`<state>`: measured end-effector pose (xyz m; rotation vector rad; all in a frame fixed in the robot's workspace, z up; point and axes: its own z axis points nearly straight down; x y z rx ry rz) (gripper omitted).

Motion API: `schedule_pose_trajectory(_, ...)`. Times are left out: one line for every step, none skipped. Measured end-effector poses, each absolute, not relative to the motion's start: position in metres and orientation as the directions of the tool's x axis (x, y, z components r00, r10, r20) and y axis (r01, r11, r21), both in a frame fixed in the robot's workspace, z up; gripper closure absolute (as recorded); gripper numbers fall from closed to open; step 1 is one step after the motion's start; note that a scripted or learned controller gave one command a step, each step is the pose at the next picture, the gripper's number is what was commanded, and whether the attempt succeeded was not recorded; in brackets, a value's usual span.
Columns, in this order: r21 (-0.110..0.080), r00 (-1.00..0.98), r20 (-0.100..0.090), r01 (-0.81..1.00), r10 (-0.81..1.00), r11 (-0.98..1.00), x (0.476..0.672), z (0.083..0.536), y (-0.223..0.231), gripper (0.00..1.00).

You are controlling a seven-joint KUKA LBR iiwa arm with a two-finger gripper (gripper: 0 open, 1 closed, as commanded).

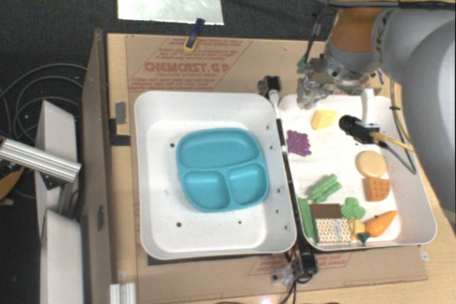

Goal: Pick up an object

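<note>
We judge this the approach step: our claw (308,97), whose grip state we cannot tell, hovers at the right bin's (420,213) far corner beside the yellow cheese wedge (324,119), needing descent onto it.

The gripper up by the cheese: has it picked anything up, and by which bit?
Nothing shows between the fingers of the gripper. It hangs just beside the cheese, at the right bin's far end.
</note>
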<state>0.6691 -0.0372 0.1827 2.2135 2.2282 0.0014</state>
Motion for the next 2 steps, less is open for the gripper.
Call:
schedule_pose_trajectory(0.007,0.000,-0.001,1.000,1.000,0.000,0.669,0.241,-0.076,1.00)
schedule_pose_trajectory(-0.001,-0.009,0.002,1.000,1.000,0.009,0.668,0.182,0.001,1.00)
